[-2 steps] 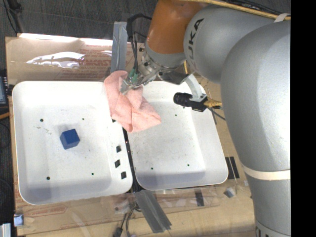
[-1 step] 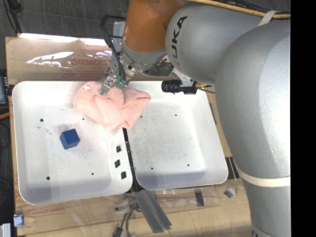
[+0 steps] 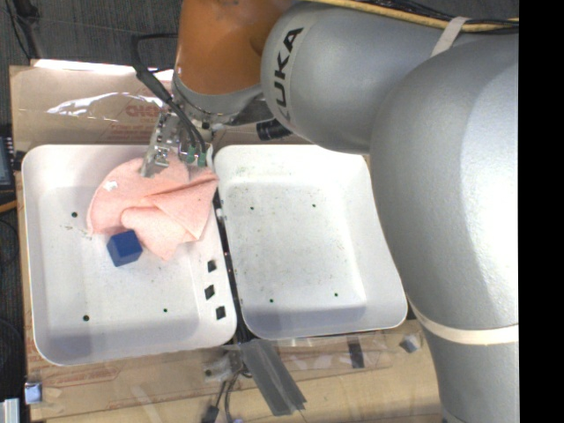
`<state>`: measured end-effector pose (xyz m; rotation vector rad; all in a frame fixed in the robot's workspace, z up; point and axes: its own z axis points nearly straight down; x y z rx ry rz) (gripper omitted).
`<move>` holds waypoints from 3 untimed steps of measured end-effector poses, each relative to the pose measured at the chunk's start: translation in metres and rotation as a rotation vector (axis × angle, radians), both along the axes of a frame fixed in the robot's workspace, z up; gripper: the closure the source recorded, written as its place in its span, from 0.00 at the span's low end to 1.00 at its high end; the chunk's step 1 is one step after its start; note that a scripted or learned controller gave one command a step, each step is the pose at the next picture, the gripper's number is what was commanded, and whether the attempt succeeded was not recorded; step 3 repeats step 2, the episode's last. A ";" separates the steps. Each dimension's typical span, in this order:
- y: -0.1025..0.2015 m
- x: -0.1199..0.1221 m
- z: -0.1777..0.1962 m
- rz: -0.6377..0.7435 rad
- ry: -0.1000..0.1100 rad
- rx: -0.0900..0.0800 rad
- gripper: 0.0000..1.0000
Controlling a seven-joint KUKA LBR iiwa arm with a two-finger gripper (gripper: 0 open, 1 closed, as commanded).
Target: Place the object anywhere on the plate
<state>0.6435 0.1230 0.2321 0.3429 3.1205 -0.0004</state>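
At the far edge of the left bin (image 3: 53, 324), the gripper (image 3: 176, 152) hangs over a crumpled pink cloth (image 3: 163, 205).
The cloth lies in the far right part of that bin, its right fold against the wall shared with the right bin (image 3: 308, 236). A small blue block (image 3: 124, 248) sits on the bin floor, touching the cloth's near left edge. The gripper's metal fingers point down at the cloth's far edge, just above or touching it; whether they are spread or pressed together cannot be told from this slant. The grey arm (image 3: 397, 86), with its orange band (image 3: 216, 33), crosses above the right bin's far side. Brown cardboard (image 3: 79, 104) lies beyond the left bin.
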 end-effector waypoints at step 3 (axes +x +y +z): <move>0.050 0.007 0.001 0.221 -0.001 0.000 0.00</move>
